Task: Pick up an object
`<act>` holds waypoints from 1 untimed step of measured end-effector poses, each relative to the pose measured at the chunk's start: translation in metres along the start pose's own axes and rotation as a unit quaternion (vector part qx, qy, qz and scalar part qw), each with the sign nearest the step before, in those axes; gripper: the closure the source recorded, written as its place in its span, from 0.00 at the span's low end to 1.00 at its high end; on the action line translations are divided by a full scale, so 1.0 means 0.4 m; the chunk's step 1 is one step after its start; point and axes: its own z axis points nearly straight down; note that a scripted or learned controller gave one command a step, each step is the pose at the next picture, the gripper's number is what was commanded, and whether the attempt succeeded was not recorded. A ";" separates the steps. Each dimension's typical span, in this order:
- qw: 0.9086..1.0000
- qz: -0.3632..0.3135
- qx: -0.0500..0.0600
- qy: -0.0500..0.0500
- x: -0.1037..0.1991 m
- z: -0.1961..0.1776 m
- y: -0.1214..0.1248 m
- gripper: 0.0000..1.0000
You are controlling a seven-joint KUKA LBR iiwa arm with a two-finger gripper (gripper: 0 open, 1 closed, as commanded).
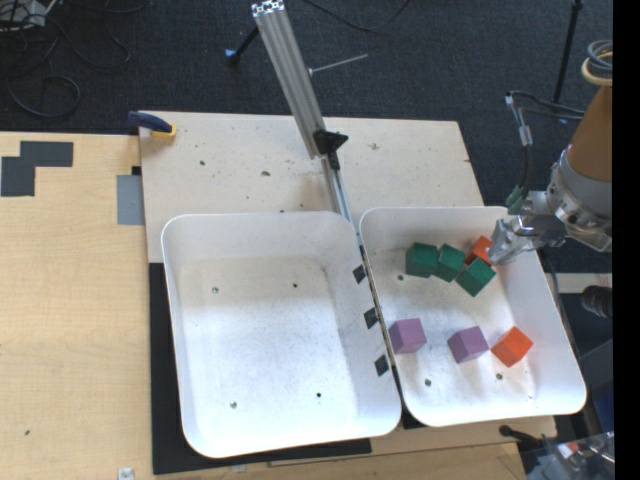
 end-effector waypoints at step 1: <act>1.000 -0.001 0.004 0.001 0.101 0.028 0.032 1.00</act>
